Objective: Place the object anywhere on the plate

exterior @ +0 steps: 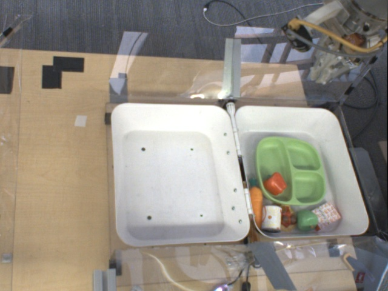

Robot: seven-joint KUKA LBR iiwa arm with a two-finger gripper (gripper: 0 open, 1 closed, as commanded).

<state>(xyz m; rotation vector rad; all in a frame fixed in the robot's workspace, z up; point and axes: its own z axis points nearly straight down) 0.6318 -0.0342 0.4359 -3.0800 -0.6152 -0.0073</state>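
A green divided plate point(291, 168) lies in the right bin point(339, 135). A red object point(276, 183) sits in the plate's large left compartment near its front edge. My gripper point(327, 68) hangs high at the top right, beyond the right bin's far edge and well away from the plate. Nothing shows between its pale fingers.
Along the right bin's front wall lie an orange carrot point(257, 204), a small white can point(271, 217), a green item point(307, 220) and a red-and-white patterned packet point(328, 214). The left bin point(170, 174) adjoins it. Cables trail near the arm at top right.
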